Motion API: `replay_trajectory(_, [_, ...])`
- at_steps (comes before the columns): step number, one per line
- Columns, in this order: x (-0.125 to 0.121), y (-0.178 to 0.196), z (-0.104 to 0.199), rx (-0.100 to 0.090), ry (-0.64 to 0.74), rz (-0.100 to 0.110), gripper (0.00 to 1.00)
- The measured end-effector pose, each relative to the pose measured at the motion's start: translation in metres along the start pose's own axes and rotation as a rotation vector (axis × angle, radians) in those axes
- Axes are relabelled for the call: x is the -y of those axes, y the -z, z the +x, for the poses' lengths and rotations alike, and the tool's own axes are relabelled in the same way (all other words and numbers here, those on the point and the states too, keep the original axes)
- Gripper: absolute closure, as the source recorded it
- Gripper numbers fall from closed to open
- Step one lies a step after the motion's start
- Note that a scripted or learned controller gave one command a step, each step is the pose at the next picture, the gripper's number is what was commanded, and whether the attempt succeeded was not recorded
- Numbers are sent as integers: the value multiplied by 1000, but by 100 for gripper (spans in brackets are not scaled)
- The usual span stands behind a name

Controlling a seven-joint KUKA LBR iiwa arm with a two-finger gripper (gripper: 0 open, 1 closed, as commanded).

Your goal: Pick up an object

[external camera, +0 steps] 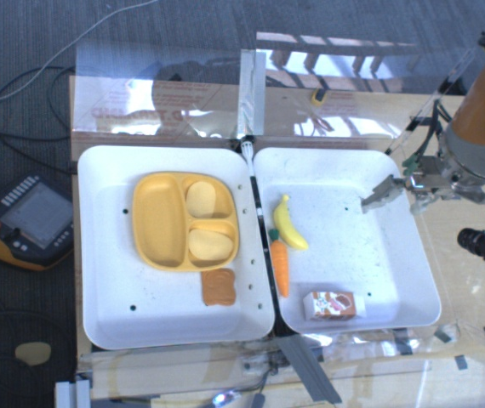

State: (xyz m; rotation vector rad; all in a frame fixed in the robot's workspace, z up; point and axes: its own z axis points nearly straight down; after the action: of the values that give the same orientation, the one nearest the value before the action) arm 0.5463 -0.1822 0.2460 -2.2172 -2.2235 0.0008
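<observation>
Jaw state cannot be determined: the gripper (pixel 385 193) appears as a small grey shape at the right bin's upper right wall, and its fingertips do not resolve. Nothing is seen between them.

Left to right:

1. Teach pendant (pixel 23 222), count one, on the floor left of the bench. Its left side is cut off by the frame edge.
2. Left bin (pixel 106 313), count one. It holds one yellow divided tray (pixel 159 219) with three compartments. The two right compartments each contain one pale round item; their identity is unclear. One brown toast-like piece (pixel 219 287) lies just below the tray.
3. Right bin (pixel 396 262), count one. It holds three candidate objects: one toy banana (pixel 288 224) near the left wall, one toy carrot (pixel 280 265) touching the banana's lower end, and one small carton (pixel 333 304) near the front wall. Print on the carton is illegible.
4. Arm (pixel 472 134), count one, cut off at the right edge; the orange band is partly visible. The gripper is well apart from all three objects.
</observation>
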Motion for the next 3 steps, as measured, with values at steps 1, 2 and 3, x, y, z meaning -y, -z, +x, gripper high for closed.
replay_trajectory(1, [36, -96, 77, -1, 176, 1, 0])
replay_trajectory(2, [58, -156, 79, 4, 212, -14, 0])
replay_trajectory(3, [-45, -156, 81, 8, 266, -15, 0])
